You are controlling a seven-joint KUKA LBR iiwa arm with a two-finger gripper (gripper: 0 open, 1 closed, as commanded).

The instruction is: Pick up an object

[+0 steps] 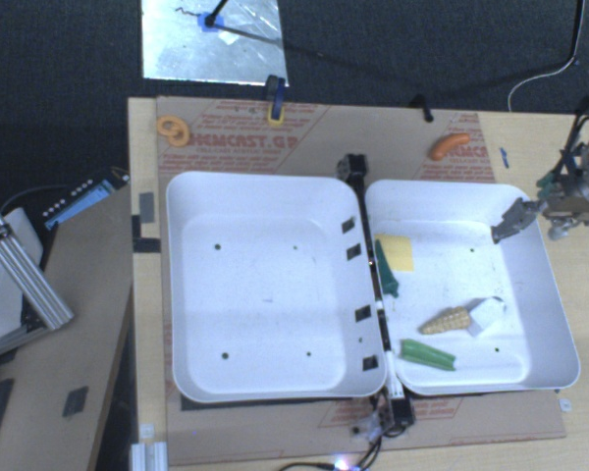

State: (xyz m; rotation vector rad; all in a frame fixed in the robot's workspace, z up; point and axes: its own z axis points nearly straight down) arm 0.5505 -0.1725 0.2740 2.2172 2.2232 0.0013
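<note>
Right bin (540, 292) holds the candidates, all in its left and lower part: a yellow square piece (397, 253) near the left wall, a dark green piece (387, 275) touching its left side and running down along the divider, a corn cob (446, 320) lying tilted lower down, a small white block (484, 315) touching the cob's right end, and a green pod-like piece (428, 354) lying flat near the bottom rim, just below the cob. None of them is lifted — each rests on the bin floor. The hand (510, 221) sits at the bin's upper right, over the rim area, well apart from every object; the nearest are the white block and the cob, down and to the left of it. Nothing is between its fingers; whether they are spread or closed — cannot tell at this angle. The arm's wrist hardware (574, 196) comes in from the right edge. Left bin (191, 263) lies alongside, touching the right one at the black-clipped divider (368, 263). Beyond the bins, on the cardboard-covered tabletop (304, 135): an orange sausage-shaped piece (450, 145) above the right bin, an orange ring (174, 130) at upper left, a yellow-and-blue clamp (275, 101) at the top edge. A shiny foil sheet (214, 27) lies on the dark floor beyond.
</note>
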